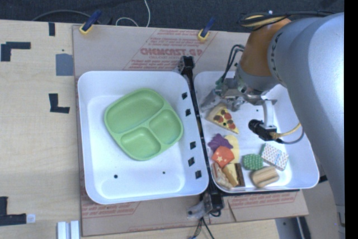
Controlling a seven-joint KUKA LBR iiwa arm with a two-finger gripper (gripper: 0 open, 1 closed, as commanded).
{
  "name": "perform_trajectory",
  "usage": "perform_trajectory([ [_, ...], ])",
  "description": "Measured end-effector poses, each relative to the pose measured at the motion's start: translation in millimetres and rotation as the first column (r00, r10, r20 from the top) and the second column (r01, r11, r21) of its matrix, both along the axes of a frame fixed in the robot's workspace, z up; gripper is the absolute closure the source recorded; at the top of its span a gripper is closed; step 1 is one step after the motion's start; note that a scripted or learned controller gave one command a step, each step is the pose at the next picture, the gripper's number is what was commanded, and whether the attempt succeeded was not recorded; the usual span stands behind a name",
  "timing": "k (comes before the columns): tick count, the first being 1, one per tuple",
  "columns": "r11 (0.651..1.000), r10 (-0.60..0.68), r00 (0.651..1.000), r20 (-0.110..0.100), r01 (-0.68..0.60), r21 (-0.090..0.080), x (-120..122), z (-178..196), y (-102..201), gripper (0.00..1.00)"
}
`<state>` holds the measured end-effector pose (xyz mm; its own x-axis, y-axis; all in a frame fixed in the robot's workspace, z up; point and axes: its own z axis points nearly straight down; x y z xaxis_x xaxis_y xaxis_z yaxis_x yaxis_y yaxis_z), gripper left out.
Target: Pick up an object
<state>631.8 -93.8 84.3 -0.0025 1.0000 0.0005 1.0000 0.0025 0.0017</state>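
The hand (221,95) hangs low in the right bin (302,176), whether apart or together I cannot tell, with the pizza slice (224,118) just below it.

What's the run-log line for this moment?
arm: over right bin | gripper: beside pizza slice | holding: nothing seen | green plate: left bin

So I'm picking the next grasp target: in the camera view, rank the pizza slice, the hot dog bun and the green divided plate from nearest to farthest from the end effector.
From the end effector:
1. Pizza slice, just below it in the right bin.
2. Hot dog bun, at that bin's near edge.
3. Green divided plate, across the divider in the left bin.
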Motion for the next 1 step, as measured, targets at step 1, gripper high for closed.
perform_trajectory([
  [1, 1.000, 0.001, 1.000, 0.000, -0.001, 0.000, 38.0, 0.0, -9.7, 0.00],
])
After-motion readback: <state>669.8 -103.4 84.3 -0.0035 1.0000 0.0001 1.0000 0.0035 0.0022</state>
